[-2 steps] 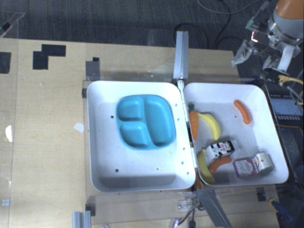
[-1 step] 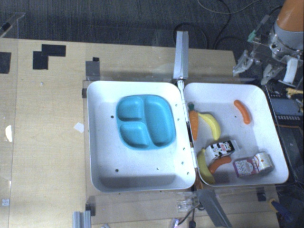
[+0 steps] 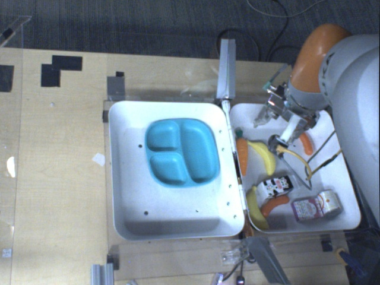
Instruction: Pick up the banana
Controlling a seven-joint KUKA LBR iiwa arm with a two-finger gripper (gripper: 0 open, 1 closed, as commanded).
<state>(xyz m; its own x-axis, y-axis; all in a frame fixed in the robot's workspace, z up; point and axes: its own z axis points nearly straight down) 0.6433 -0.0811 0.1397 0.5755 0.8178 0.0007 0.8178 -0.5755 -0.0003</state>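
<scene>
A yellow banana [image 3: 265,155] lies curved in the right bin [image 3: 350,217], near its left wall and beside an orange carrot [image 3: 241,157]. A second yellow banana [image 3: 255,207] lies at the front left of the same bin, against a red sausage [image 3: 275,205]. My gripper [image 3: 265,115] hangs over the back of the right bin, up and slightly right of the first banana and apart from it. I see nothing held in it.
The right bin also holds a black-and-white pack [image 3: 277,184], a grey-purple carton [image 3: 315,206] and an orange piece [image 3: 306,143] partly behind the wrist. The left bin [image 3: 124,177] bears a blue divided plate [image 3: 181,151]. A metal rail [image 3: 226,70] stands between the bins.
</scene>
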